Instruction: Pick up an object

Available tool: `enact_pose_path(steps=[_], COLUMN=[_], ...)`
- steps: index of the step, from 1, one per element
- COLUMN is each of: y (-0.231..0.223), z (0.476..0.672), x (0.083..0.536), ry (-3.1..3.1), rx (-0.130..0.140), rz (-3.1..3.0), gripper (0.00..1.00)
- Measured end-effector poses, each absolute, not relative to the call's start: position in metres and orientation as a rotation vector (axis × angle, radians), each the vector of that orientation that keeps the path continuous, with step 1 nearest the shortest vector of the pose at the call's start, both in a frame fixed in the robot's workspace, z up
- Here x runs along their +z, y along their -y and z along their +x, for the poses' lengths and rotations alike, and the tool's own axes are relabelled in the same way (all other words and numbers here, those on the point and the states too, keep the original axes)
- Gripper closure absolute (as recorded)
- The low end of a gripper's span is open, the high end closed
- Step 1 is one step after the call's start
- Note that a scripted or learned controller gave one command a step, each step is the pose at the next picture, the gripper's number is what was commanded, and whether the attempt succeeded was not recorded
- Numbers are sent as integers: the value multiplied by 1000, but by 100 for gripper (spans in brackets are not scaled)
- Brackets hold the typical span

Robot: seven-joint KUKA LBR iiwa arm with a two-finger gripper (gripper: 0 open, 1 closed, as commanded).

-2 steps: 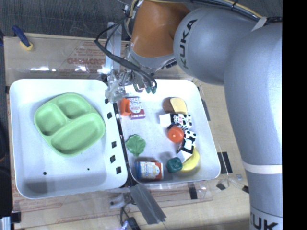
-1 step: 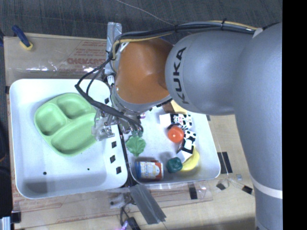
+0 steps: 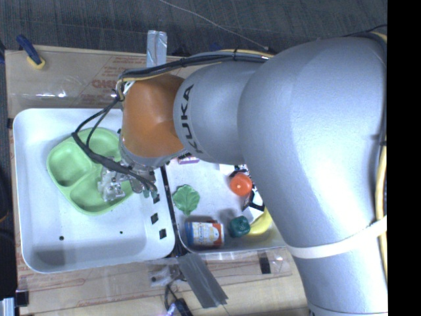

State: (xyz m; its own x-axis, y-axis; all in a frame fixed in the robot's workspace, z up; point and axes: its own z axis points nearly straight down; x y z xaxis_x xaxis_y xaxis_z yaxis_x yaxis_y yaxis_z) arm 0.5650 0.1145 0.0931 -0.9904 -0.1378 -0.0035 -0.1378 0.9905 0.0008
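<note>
Over the green tray [image 3: 72,160] in the left bin [image 3: 26,196], I cannot tell my gripper's [image 3: 113,188] opening, and its thin rim could slip free.

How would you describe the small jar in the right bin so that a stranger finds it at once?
Start at the right bin, the one partly under the grey arm. Along its near wall a small jar lies on its side, just below a green leafy piece. It alone carries a blue and orange label; its neighbours, the orange ball and dark green lump, are plain.
</note>
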Motion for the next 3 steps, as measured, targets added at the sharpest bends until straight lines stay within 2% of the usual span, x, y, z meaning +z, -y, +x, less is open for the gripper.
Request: enact_pose_path(steps=[1,2,3], y=[-44,-74,-151], z=[568,529,558], x=[261,191,268], ry=[-3115,-3048,-3071], rx=[-3,1,3], rz=[-263,-770,-619], gripper=[100,100,100])
